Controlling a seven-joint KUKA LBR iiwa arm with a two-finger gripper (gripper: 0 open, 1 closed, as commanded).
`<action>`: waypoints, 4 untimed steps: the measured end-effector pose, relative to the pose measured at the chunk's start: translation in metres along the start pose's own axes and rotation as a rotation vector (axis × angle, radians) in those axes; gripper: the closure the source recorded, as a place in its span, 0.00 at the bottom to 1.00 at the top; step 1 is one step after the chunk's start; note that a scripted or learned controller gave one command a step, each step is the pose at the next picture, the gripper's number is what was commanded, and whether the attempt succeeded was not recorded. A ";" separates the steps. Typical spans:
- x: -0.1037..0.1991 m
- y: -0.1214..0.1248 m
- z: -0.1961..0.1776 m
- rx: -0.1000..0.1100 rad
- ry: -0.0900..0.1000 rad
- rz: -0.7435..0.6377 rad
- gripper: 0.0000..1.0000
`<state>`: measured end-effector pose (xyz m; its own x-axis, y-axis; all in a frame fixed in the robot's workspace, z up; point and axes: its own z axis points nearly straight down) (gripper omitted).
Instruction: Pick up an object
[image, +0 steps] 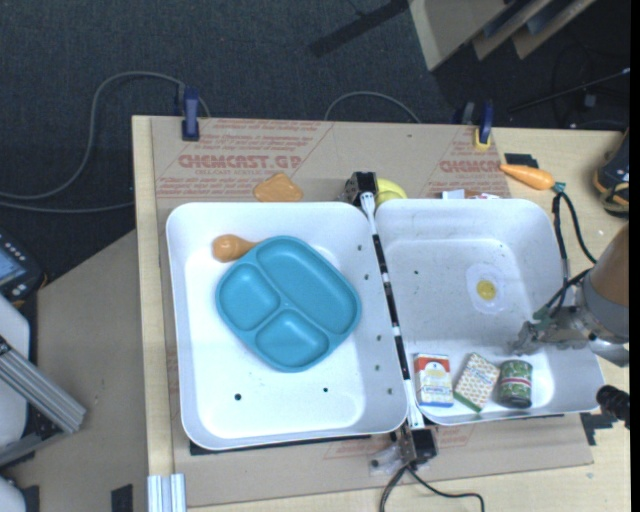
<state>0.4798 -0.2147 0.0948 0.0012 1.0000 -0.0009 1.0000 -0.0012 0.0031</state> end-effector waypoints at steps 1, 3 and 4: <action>0.041 0.064 0.011 -0.002 0.001 -0.008 1.00; 0.036 0.170 0.009 -0.008 -0.003 -0.007 0.00; 0.009 0.133 -0.045 0.001 -0.001 0.001 0.00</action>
<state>0.6126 -0.2063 0.1398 0.0020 1.0000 -0.0021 1.0000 -0.0020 0.0019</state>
